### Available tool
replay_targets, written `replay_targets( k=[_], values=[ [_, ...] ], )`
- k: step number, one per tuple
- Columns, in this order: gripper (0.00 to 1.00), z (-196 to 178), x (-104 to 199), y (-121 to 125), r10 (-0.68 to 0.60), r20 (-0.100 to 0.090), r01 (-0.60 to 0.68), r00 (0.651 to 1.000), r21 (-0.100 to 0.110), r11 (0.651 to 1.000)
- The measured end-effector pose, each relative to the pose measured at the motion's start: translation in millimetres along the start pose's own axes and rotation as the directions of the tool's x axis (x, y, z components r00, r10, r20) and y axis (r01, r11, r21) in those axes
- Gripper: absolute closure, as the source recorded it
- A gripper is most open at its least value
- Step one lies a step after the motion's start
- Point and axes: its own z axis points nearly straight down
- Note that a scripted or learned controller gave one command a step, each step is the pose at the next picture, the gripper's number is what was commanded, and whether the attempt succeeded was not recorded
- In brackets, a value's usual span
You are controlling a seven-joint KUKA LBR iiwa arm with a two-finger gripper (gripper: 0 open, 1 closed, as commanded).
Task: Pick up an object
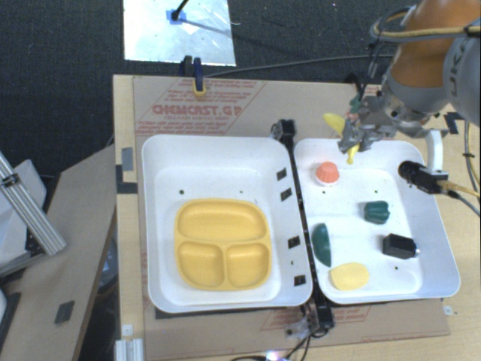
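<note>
fingers (352, 143) above right bin (436, 232)

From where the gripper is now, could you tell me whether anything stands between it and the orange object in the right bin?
Nothing visible does. The gripper hangs over the far end of the right bin, with a small yellow piece at its tip. The orange object lies just beyond, bare white floor between them.

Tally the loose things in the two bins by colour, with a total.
Yellow: 3 - divided tray in the left bin, flat oval piece, small piece by the pincer
Green: 2 - pepper-like piece, dark leaf-shaped piece
Orange: 1 - round piece
Black: 1 - block
Total: 7
</note>
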Motion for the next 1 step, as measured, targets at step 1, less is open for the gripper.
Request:
replay_targets(
  k=[1],
  values=[
    [1.0,8.4,63.9,-2.6,-0.001,-0.001,0.001,1.0,0.001,1.0]
  ],
)
